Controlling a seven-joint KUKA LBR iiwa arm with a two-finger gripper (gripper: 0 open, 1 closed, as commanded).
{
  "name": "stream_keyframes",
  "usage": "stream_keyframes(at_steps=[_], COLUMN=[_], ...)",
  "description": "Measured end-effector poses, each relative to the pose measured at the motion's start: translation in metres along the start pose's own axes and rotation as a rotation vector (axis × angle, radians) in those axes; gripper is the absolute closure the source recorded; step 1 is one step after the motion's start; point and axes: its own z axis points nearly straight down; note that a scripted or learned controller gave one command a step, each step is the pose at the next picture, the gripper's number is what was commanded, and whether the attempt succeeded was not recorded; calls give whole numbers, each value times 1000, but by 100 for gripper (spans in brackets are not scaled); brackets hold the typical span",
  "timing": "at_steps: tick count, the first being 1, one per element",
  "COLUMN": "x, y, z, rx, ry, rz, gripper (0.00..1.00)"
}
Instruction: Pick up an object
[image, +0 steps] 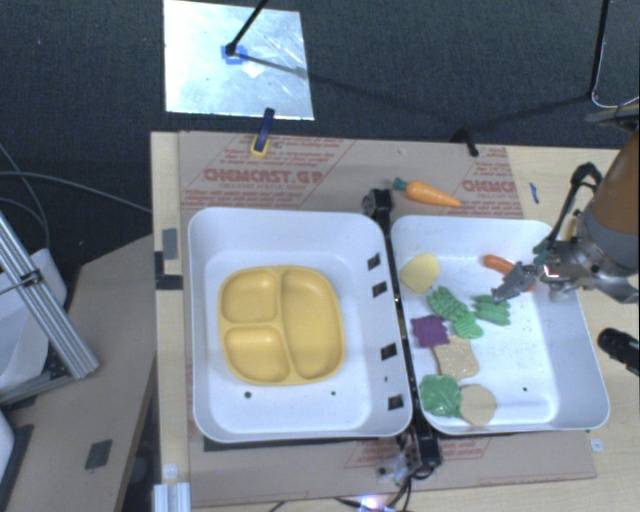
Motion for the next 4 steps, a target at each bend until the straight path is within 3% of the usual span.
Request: stream_keyframes(at_steps=[1, 2, 3, 4], x=[20, 19, 45, 82], y=[-47, -42, -45, -48], z=[147, 129, 137, 32], rx=[4, -6, -14, -4], ry=[3, 2, -8, 0], rz=[5, 2, 2, -4], gripper=[0, 100, 100, 100])
